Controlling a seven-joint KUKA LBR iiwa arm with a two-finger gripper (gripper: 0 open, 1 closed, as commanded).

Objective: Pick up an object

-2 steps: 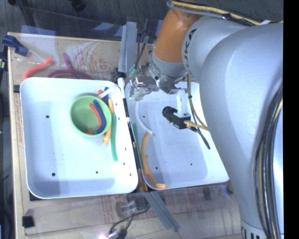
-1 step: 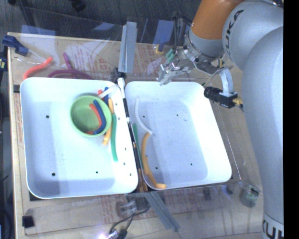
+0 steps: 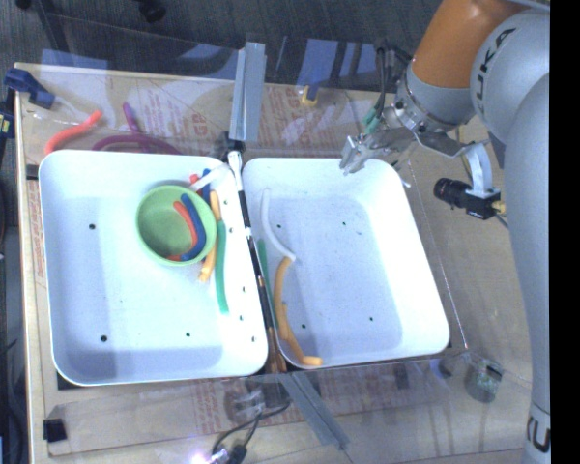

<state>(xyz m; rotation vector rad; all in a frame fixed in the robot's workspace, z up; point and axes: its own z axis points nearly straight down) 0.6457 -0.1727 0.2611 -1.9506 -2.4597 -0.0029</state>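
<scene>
My gripper (image 3: 356, 157) hangs over the back rim of the right bin (image 3: 367, 288), near its far middle, and nothing shows under it. Along that bin's left wall lie a bent white tube (image 3: 275, 226), a dark green stick (image 3: 261, 259) and a curved orange tube (image 3: 284, 319). In the left bin (image 3: 106, 298) a green bowl (image 3: 170, 226) holds red and blue curved pieces. Beside the bowl lie a green stick (image 3: 219, 276) and small orange pieces (image 3: 209, 259).
A grey metal bar (image 3: 246, 95) stands behind the divide between the bins. Behind the left bin lie an orange strip (image 3: 73, 130) and a purple loop (image 3: 133, 143). A black fitting (image 3: 464, 195) juts out right of the right bin.
</scene>
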